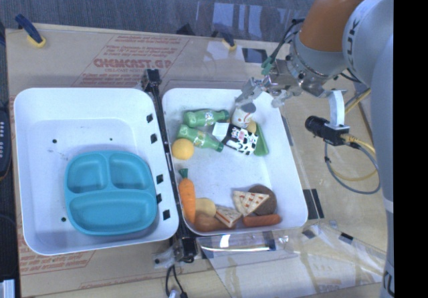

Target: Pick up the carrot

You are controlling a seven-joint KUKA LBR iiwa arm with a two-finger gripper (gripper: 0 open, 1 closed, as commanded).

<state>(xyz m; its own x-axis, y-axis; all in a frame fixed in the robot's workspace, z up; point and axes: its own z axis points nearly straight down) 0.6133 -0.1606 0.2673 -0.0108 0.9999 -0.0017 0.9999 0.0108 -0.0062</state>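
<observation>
The carrot [187,199] is orange with a small green top. It lies lengthwise against the left wall of the right bin [286,163], near the front corner, with a pale potato-like piece [205,208] touching its right side. My gripper [262,94] hovers over the bin's back right corner, far from the carrot and above a small white-and-yellow toy [242,116]. Its fingers look spread open, and nothing is between them.
Two green bottles [204,117] [199,137], a yellow lemon [182,149], a cow-patterned box [241,140] and a green piece [260,145] fill the bin's back. Sandwich wedges [249,202], a brown disc [266,195] and a sausage [262,220] sit at the front. A blue divided plate [110,192] lies in the left bin [40,109].
</observation>
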